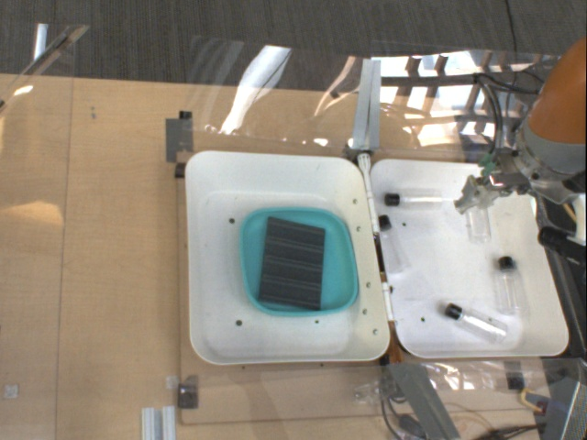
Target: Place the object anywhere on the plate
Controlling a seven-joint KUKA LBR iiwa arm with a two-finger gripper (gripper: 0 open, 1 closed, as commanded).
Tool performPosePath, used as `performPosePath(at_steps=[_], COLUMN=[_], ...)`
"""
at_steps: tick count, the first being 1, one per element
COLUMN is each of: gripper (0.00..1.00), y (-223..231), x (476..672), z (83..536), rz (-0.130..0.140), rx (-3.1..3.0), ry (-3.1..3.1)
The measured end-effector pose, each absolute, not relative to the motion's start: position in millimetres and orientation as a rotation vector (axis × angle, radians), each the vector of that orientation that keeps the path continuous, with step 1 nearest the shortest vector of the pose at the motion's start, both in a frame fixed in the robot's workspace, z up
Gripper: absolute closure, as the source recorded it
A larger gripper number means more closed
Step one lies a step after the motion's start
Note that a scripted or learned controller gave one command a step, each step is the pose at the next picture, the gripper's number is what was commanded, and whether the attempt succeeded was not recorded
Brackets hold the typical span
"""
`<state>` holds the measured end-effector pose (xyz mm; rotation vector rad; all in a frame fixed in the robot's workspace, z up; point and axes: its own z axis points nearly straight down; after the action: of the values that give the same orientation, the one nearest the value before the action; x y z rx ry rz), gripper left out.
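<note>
A teal plate (345,273) sits in the middle of the left white bin (211,246). A dark grey ribbed rectangular block (292,263) lies flat on the plate, tilted slightly. My gripper (475,196) hangs over the far right part of the right bin (422,337), well apart from the plate. A clear vial (479,226) lies just below the gripper; whether they touch is unclear.
Other clear vials with black caps lie in the right bin: one at the back left (408,197), one at the right (505,285), one at the front (473,320). A small black cap (384,222) rests near the divider. A metal post (367,104) stands behind the bins.
</note>
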<state>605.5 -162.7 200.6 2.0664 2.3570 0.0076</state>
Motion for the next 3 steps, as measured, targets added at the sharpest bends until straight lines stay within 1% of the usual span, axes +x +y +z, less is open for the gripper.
performPosePath(at_steps=[1,2,3], gripper=[0.0,0.0,0.0], y=[-163,-131,-130], x=[605.5,571.5,500.9], z=[201,314,304], rz=[0.008,0.01,0.006], rx=[2.066,2.196,2.28], ry=[2.357,2.233,2.153])
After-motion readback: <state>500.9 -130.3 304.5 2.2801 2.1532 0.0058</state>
